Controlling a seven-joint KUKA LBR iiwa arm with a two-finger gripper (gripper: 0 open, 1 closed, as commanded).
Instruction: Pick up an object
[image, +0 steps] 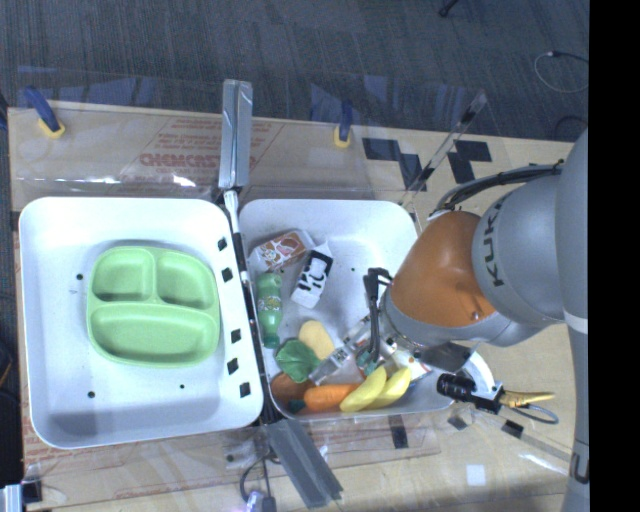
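Bench sheet (180, 160): red "CHEMCAS" lettering

Toy food lies heaped along the near side of the right bin (340, 215): two yellow bananas (378, 387) side by side, an orange carrot (326, 397) touching them, a pale yellow lemon (317, 339), and a green leafy piece (295, 359) beside it.

Arm (500, 265) reaching into right bin (345, 215), gripper (372, 345) hanging above bananas (378, 386), carrot (328, 397) and green toy (295, 358); green divided plate (155, 303) lying in left bin (60, 230).
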